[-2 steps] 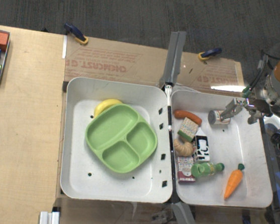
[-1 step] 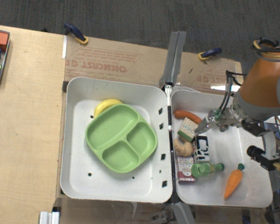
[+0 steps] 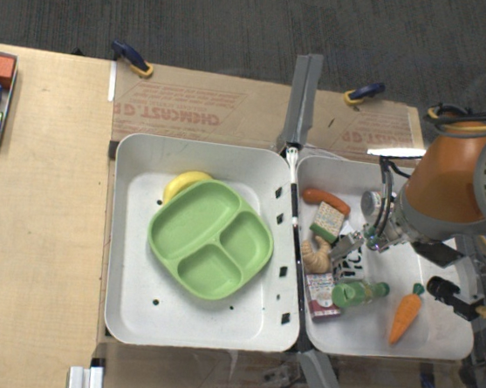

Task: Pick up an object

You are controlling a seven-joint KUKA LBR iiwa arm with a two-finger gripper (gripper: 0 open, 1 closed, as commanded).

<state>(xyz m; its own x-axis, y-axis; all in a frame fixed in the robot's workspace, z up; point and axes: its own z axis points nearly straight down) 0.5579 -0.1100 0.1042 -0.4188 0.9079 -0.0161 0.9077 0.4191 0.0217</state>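
The carrot [image 3: 404,316] and green bottle [image 3: 356,293] lie unlifted just below the gripper [image 3: 349,243], which hangs low among the clutter; its opening cannot be told, so nothing counts as grasped yet.
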